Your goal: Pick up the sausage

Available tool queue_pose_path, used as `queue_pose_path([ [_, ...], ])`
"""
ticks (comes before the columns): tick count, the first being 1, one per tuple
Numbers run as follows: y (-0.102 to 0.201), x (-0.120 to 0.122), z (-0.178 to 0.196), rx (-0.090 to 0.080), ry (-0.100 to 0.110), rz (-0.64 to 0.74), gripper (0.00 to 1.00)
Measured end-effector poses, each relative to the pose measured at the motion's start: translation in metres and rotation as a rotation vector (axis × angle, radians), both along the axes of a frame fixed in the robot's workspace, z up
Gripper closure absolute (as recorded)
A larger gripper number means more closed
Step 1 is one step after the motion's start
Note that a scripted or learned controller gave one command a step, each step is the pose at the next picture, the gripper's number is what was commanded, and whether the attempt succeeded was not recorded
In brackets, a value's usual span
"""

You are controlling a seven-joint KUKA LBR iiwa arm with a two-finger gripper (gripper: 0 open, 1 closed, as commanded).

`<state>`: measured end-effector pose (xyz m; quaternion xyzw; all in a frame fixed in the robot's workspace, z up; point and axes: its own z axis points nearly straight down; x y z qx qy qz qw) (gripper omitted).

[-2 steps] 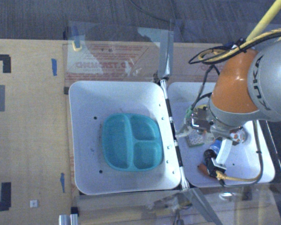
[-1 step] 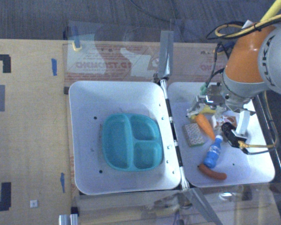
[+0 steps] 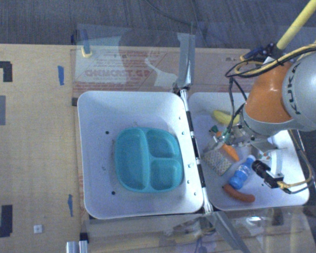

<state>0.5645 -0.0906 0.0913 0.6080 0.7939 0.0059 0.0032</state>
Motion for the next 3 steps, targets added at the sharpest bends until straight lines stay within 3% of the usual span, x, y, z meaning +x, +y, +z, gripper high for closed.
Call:
queue_pose_path([
  [1, -0.007, 0.064, 0.003, -0.007, 0.009, 0.118, 0.00],
  [2, -0.013, 0.093, -0.005, 0.003, 0.071, 0.189, 0.00],
  [3, -0.014, 0.092, -0.005, 0.002, 0.071, 0.238, 0.00],
])
